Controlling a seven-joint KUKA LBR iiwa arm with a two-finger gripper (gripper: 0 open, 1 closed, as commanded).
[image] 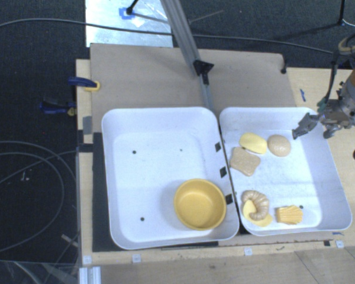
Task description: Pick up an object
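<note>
The right bin (pixel 334 188) holds several food-like pieces: a yellow oval piece (pixel 253 142), a beige round piece (pixel 278 145), a tan bread slice (pixel 245 161), a curled croissant (pixel 255 205) and a ridged yellow wedge (pixel 289 215). A yellow bowl (pixel 200 203) sits in the left bin (pixel 130 129), near its front right corner. My gripper (pixel 315 129) hangs over the right bin's far right part, to the right of the beige round piece and apart from it. Its fingers are spread open with nothing between them.
A grey pole (pixel 183 28) slants down from the top to a black clamp at the back edge between the bins. Black clips join the bins along their shared wall. Cables lie on the dark floor at the left.
</note>
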